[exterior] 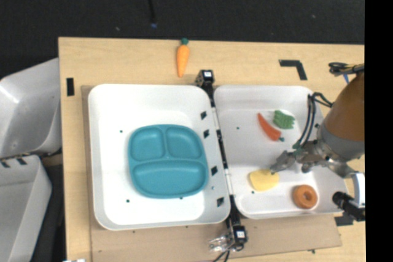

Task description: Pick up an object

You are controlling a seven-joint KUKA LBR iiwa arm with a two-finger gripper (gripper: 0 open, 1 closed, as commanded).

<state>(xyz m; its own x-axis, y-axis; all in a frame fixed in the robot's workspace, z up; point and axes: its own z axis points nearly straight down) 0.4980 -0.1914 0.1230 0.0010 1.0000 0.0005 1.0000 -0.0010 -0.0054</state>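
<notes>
My gripper hangs low over the right bin, below the grey wrist and orange band at the right edge. Its fingers look spread open, with nothing between them. A yellow toy food piece lies just left of and below the fingertips, close to them but apart. A brown donut rests near the bin's front right corner. A red chili and a green leafy piece lie together toward the back of the same bin.
The left bin holds a blue divided plate. An orange carrot lies on the wooden bench behind the bins. Black clips run along the divider between the bins. Cables hang beside the arm at the right.
</notes>
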